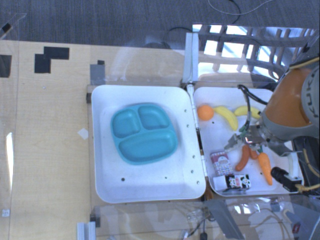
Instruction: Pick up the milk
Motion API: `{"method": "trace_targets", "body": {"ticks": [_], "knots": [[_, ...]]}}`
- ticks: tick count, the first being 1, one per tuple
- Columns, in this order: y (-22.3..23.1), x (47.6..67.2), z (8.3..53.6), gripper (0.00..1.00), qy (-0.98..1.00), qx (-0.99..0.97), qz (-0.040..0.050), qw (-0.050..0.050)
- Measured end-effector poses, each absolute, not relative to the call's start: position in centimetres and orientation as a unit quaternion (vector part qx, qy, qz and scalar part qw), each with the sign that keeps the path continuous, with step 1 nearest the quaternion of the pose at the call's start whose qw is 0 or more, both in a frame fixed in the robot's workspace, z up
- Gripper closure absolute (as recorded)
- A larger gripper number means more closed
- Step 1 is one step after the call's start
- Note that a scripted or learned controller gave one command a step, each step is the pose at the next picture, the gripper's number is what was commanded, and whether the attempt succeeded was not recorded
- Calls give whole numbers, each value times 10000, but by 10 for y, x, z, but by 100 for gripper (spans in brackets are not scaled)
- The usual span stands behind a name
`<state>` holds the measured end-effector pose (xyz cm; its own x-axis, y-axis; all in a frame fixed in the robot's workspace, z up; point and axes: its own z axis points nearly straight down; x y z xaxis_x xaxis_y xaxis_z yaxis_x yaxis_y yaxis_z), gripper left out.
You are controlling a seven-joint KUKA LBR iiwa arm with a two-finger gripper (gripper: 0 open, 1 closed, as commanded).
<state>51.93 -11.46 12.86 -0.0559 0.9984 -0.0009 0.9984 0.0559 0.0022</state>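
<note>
Camera view from above the bench: two shallow white bins sit side by side, the left bin [102, 184] bearing one blue divided plate [144, 133] with three compartments. In the right bin [212, 183], the milk [237, 182], a small black-and-white carton, lies near the front wall, just beside a small reddish packet [220, 162]. Around them lie one orange [205, 112], two bananas [226, 117] toward the back, a sausage [243, 157] and a carrot [265, 167]. The grey arm [292, 104] with its orange band reaches in from the right, its gripper [243, 138] hanging over the middle of the bin, just above the sausage and well short of the milk. Whether the claw is spread or pressed together cannot be told; nothing is seen pinched in it. The sausage and carrot lie between gripper and carton.
</note>
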Motion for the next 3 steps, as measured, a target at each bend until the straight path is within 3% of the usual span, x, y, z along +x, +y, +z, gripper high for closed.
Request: {"method": "trace_targets", "body": {"ticks": [1, 2, 3], "knots": [[-43, 506, 185, 0, 7296, 6839, 20, 20], [-12, 488, 184, 0, 6646, 7472, 10, 3], [-42, 487, 184, 0, 7026, 7116, 8, 5]]}}
